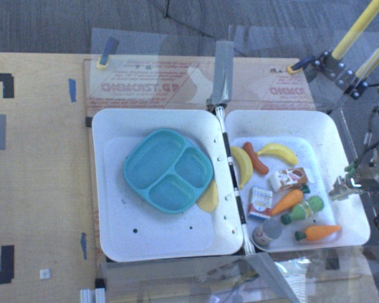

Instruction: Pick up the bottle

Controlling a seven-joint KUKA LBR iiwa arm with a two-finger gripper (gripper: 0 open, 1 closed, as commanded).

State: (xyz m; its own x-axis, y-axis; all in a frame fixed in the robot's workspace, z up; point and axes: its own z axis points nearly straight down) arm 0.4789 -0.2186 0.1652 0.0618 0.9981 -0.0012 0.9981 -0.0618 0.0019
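Camera view, looking down on the bench. My gripper (345, 187) sits at the right edge of the right bin (338, 129), about halfway along the rim, low and small in frame; I cannot tell whether it is spread or closed, and nothing shows in its grasp. The bottle (305, 208), green, lies on its side in the near right part of that bin. It is wedged between the upper carrot (287, 201) and the lower carrot (318, 232), with a grey can (268, 231) near its darker end. Step in hand, as I judge it: the approach, grasp not yet made. Next move calls for travelling inward over the bottle, aligning across its narrow body and descending clear of both carrots.
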